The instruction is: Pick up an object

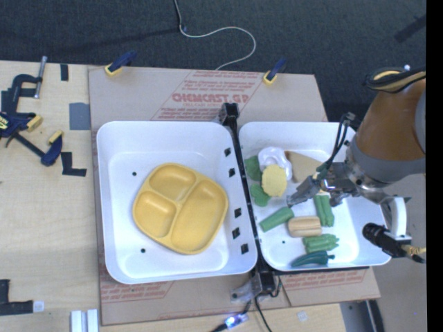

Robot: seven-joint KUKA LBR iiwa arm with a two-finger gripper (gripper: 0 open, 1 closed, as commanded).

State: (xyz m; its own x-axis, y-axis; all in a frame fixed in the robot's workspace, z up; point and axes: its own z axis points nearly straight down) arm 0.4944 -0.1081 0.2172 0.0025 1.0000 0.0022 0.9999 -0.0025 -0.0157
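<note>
The right bin (pixel 346 254) holds several toy foods: a yellow lump (pixel 274 180), a white piece (pixel 271 159), a tan wedge (pixel 301 163), a tan cylinder (pixel 304 225) and green pieces (pixel 277 218) (pixel 320 241). My gripper (pixel 315 198) hangs over the middle of this bin. It is open, with one finger pointing left toward the yellow lump and the other just right of an upright green piece (pixel 324 211). Nothing is held between the fingers.
A yellow divided plate (pixel 180 207) lies in the left bin (pixel 111 185). A black divider (pixel 239 185) separates the two bins. Clamps (pixel 21 126) lie on the bench at far left. A dark green pepper (pixel 310 258) sits near the right bin's front wall.
</note>
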